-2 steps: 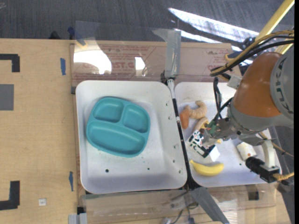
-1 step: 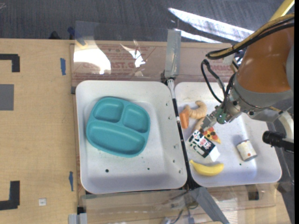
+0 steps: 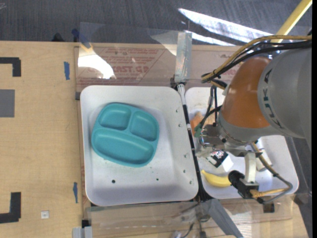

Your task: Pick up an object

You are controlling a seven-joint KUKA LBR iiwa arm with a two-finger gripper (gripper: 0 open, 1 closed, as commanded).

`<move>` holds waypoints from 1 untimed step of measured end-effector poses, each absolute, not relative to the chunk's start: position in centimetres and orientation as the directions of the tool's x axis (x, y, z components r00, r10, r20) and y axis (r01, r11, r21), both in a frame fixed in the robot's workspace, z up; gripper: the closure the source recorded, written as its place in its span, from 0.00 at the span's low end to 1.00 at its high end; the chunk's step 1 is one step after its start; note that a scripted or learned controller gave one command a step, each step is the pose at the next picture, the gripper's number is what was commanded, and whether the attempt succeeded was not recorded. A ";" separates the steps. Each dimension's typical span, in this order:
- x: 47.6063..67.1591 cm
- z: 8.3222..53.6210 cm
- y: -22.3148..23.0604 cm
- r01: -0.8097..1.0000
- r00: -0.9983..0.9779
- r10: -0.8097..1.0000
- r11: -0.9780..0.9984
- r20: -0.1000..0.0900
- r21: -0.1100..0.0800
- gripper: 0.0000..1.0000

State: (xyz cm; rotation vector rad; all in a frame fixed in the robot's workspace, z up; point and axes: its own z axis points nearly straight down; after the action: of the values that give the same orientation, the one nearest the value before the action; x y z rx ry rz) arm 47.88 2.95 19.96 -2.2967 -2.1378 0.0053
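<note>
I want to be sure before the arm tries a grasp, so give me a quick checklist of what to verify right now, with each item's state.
1. Target in sight: a yellow banana-shaped object lies in the right white bin near its front edge: ok.
2. Gripper over the right bin, among the objects: ok.
3. Finger state: hidden under the grey and orange arm: cannot tell.
4. Something held: cannot tell.
5. Neighbours: a small black and white item sits close to the banana-shaped object, so crowding is likely: not ok.
6. Teal divided plastic tray sits in the left white bin, away from the arm: ok.
</note>
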 end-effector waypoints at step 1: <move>47.8 18.5 3.3 0.909 0.416 0.909 -0.416 -0.002 -0.004 1.00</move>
State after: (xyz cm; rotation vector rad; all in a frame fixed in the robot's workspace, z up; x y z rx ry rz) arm 47.84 3.30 18.46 -2.6413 -1.6963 0.0063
